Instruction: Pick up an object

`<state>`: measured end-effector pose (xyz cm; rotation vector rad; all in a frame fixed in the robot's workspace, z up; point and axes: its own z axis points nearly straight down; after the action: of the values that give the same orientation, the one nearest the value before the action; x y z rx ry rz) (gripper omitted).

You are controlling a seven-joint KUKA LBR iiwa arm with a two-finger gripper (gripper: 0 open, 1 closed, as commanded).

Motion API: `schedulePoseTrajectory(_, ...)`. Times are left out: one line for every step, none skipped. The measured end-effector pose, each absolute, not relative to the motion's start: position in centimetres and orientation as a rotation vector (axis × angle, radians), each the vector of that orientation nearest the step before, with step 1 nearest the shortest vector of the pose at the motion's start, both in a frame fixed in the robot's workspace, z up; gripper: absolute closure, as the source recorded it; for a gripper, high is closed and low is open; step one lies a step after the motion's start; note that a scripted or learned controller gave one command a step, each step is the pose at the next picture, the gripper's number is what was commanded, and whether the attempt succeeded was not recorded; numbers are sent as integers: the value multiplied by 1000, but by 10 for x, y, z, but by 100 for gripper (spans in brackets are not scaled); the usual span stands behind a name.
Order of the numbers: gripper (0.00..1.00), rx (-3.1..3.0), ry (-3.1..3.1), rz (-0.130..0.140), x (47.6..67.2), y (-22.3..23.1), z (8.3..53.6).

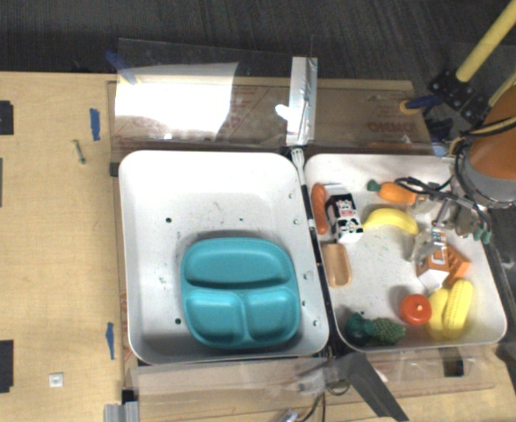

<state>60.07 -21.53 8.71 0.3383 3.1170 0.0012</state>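
- Camera view looks down on a wooden bench (38, 236) carrying two white bins side by side.
- Left bin (143, 192) holds a teal divided plate (238, 291), lying in the half nearer the camera.
- Right bin (495, 323), the landmark for what follows, holds a scatter of toy food.
- Against its left wall lie an orange carrot-like stick (319, 207) and, below it, a tan bread-like piece (337, 265).
- Just right of the stick sits a small black-and-white toy (345, 216).
- A yellow banana (391, 221) lies near the bin's middle, with a second small carrot (392, 192) above it, toward the far wall.
- At the near wall rests a green broccoli piece (374, 329).
- Toward the near right corner sit a red tomato (416, 309) and a yellow corn cob (453, 307), close together.
- The grey and orange arm (501, 152) comes in over the bin's right wall.
- The tool (435, 251) hangs over the right half of the bin, above the tomato and corn and right of the banana.
- I cannot tell how wide the tool stands, nor whether anything sits in it; cables and metal parts blur together there.
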Motion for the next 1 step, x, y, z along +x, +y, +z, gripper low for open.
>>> schedulePoseTrajectory(0,539,3090,6,556,-220,87)
